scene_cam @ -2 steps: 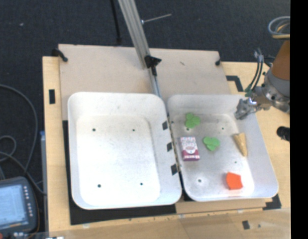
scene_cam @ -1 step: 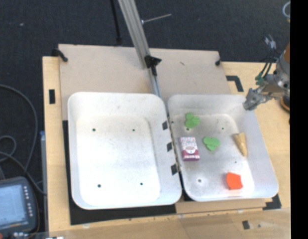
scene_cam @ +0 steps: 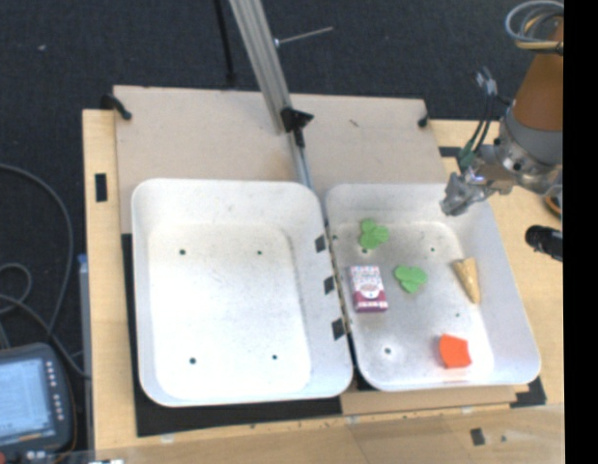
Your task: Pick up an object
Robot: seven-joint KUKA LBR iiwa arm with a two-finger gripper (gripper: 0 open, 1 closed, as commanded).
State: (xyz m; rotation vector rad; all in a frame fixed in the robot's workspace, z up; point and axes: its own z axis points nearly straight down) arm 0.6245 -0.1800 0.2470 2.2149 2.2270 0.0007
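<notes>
Can't tell if gripper (scene_cam: 457,199) is open, but I'd drop straight onto the cone (scene_cam: 466,278) nearby, center it b4 closing.

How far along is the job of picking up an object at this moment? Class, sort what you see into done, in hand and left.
Done: nothing lifted. The two green pieces, small box, tan cone and orange block all lie in the right bin.
In hand: the pincer sits over that bin's far right corner, with no object visible in it.
Left: the whole pick, meaning choose, grasp and lift.
</notes>
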